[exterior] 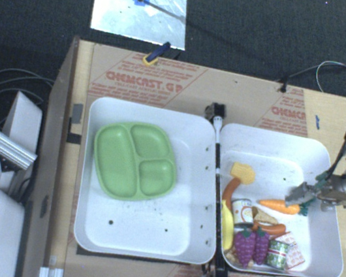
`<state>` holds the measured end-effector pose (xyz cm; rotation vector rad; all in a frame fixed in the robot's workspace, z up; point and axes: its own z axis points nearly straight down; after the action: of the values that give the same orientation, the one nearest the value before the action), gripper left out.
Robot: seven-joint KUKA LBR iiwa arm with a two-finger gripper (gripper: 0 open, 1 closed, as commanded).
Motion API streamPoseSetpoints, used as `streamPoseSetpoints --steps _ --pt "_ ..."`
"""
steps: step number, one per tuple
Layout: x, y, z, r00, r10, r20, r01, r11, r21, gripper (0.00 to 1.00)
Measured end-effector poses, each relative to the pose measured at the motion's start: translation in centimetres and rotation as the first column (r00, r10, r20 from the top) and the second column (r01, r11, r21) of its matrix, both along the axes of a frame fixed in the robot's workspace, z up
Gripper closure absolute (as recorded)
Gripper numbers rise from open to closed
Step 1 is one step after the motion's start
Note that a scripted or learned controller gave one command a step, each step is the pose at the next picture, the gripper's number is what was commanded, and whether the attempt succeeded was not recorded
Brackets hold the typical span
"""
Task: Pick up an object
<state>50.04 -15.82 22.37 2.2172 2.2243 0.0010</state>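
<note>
The claw sits in the right bin, just right of the toy carrot. Open or closed cannot be told; the view is blurry. Below the carrot lie purple grapes.

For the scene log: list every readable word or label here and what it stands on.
"CHEMCAST G P", red print on the brown cardboard sheet under the bins, left.
"CHEMCAST", partly read, same sheet, right.
Labels on the small food packages in the right white bin: too blurred to read.
</note>
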Motion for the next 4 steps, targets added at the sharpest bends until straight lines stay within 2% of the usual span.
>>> streamPoseSetpoints --steps 1,2,3,4 --pt "1.9 3.8 -10.7 1.0 -0.004 0.004 0.004 1.0 -0.004 0.0" --pt "-1.0 4.9 -13.4 1.0 -0.007 0.019 0.007 1.0 -0.014 0.0" --pt "-0.9 5.1 -12.5 1.0 -0.004 0.016 0.004 1.0 -0.008 1.0" --pt "-0.9 5.1 -12.5 1.0 -0.005 0.016 0.005 1.0 -0.009 0.0"
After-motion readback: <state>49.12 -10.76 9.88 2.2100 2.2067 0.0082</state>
